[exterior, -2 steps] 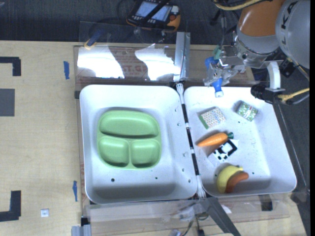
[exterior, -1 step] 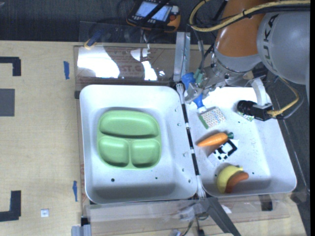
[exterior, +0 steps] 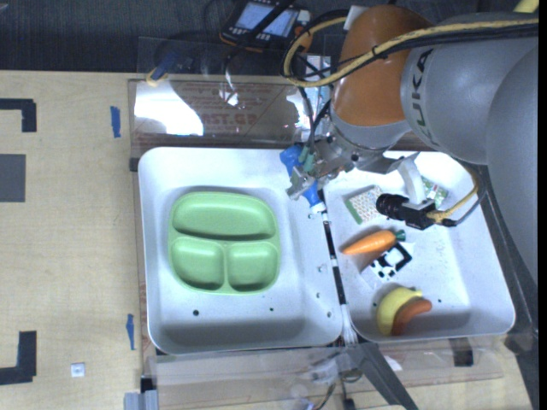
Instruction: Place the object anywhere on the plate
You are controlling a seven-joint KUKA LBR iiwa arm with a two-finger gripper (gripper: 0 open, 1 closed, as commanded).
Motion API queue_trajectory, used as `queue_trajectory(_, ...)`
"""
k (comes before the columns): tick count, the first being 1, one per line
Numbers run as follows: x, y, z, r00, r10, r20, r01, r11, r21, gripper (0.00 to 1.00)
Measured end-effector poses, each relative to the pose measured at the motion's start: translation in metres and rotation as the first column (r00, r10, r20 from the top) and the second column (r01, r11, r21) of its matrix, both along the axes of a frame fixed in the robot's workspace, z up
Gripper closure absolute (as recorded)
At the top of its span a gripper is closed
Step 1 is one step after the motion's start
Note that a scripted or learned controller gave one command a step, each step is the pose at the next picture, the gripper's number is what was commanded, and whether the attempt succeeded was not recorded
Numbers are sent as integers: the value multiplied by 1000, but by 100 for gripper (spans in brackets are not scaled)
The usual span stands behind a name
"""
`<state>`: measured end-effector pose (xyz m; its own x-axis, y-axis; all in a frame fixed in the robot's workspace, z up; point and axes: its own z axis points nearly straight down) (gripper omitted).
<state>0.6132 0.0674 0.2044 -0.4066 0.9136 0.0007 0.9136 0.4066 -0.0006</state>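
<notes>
Above the seam between the two bins, the claw [exterior: 306,178] hovers, apparently pinching a small blue object [exterior: 293,157], though the grip is blurred. This looks like the carry step; next it needs to travel left and lower. The green plate [exterior: 226,239] lies left of and below the claw.

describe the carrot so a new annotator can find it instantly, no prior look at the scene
Start at the right-hand white bin, under the grey arm. Near its middle lies the carrot, a small orange taper lying roughly sideways, with a black-and-white patterned block just below it. Unlike the rounded yellow-and-red fruit nearer the front wall, it is slim and pointed.
</notes>
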Motion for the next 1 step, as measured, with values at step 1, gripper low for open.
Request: queue_trajectory(1, 0, 0, 0, 1000, -1, 1, 1, 1000, 0, 0)
